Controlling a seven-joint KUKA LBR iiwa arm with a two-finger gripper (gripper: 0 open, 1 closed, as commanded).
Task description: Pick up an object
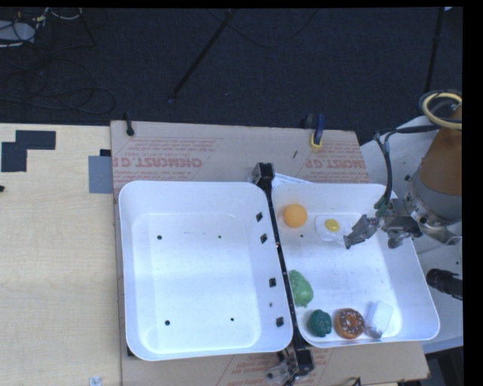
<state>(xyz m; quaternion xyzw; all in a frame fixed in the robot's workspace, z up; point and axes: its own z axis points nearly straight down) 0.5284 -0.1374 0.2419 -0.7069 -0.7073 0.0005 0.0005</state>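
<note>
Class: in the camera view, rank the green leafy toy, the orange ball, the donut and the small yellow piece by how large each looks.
1. green leafy toy
2. donut and orange ball: too alike to rank
3. small yellow piece

A dark carpeted floor [226, 68] is stretching across twelve o'clock, with black cables [45, 22] trailing over it. At nine o'clock a pale wooden desk [53, 264] is lying, and a printed cardboard sheet [196, 154] is spreading at its centre.

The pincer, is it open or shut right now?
Open: the pincer shows two fingers spread apart over the right bin, with nothing between them.
</note>
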